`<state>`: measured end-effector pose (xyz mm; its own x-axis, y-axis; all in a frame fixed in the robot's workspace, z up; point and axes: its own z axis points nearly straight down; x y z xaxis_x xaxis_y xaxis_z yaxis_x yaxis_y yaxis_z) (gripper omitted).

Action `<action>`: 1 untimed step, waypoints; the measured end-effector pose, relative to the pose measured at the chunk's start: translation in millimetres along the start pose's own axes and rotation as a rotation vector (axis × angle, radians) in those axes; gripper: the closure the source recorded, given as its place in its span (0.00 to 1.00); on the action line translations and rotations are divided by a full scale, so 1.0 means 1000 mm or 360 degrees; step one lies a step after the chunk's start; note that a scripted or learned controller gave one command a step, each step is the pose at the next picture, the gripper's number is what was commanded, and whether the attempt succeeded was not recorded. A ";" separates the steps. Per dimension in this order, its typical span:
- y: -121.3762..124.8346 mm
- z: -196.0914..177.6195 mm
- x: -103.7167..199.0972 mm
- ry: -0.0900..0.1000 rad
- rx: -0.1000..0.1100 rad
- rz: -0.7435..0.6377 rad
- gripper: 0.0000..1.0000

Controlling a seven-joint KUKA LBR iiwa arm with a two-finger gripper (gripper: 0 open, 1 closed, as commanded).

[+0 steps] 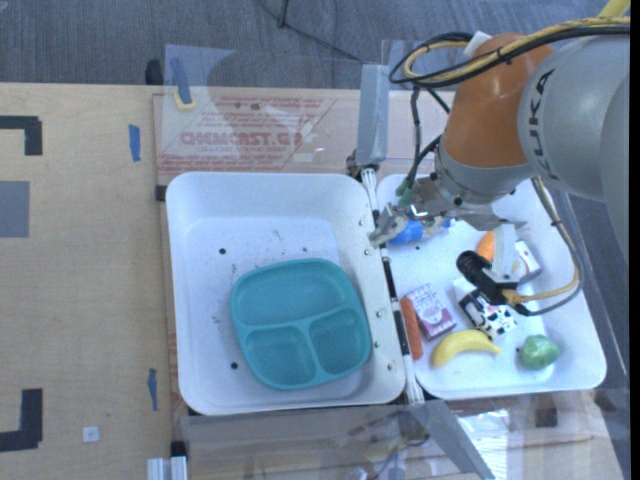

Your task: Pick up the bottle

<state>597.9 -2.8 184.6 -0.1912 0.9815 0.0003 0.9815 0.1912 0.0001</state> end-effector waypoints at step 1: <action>-0.029 -0.001 -0.068 0.0000 0.0000 0.0085 0.00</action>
<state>582.8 -75.4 185.2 -0.1388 0.9903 0.0003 0.9903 0.1388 0.0001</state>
